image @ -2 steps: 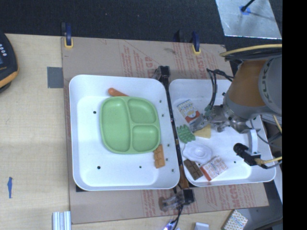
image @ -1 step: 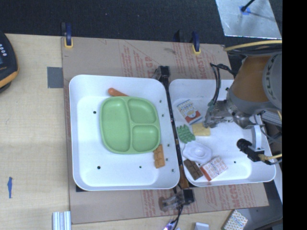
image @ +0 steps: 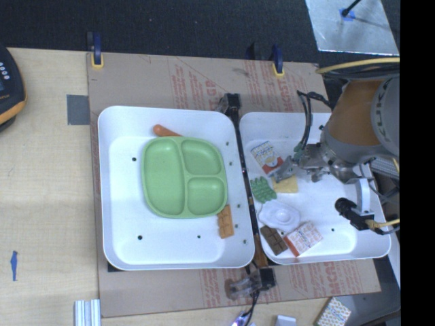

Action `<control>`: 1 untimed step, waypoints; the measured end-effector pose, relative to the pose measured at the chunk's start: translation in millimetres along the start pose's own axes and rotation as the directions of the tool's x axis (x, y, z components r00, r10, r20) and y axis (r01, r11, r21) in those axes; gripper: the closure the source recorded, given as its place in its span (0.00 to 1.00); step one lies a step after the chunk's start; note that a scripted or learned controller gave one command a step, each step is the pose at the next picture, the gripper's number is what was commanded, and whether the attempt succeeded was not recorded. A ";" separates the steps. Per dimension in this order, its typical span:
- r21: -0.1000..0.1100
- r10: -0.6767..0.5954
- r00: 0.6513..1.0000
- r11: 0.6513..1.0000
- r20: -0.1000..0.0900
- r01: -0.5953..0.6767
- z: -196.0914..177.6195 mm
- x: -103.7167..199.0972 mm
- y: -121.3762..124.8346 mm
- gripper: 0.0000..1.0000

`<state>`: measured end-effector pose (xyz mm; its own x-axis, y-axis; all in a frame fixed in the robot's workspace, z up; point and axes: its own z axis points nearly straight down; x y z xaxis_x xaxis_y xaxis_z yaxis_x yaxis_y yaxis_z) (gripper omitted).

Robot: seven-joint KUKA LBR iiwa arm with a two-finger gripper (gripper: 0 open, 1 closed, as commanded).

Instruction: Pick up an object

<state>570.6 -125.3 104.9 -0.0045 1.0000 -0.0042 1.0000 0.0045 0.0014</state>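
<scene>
While hovering low in the right bin, gripper reaching over a yellow block; grip impossible to tell.

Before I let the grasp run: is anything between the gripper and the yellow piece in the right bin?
Nothing visible. The gripper is low in the right bin, right at the yellow piece. A green item and a snack packet lie close beside it, not over it.
</scene>
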 end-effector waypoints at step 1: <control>0.000 -0.002 1.000 1.000 -0.002 0.002 13.1 -27.0 56.0 0.00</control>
<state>626.7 -152.1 92.0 -0.0064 1.0000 -0.0022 1.0000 0.0064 0.0019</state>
